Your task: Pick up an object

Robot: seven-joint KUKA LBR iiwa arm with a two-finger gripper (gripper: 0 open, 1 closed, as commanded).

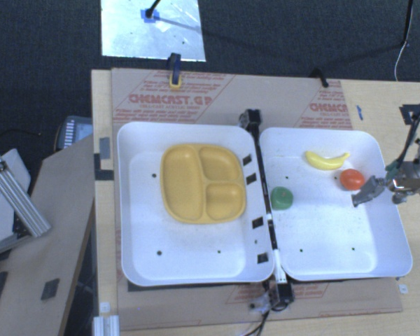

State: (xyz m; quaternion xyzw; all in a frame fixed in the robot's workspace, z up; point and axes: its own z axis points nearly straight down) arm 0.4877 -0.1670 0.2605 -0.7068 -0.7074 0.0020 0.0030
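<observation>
In the right bin (336, 257) lie a yellow banana (327, 160), a small red-orange round fruit (351, 179) and a green round object (282, 198) near the bin's left wall. My gripper (368, 192) reaches in over the bin's right rim, low and just right of the red-orange fruit. It sits slightly below the fruit in the view, close to it. Nothing shows in its grasp.
The left bin (140, 257) holds a yellow divided plate (201, 183). A black hinge strip (260, 187) runs between the two bins. Brown cardboard (196, 96) lies under both bins, with a yellow clamp (175, 75) at its far edge.
</observation>
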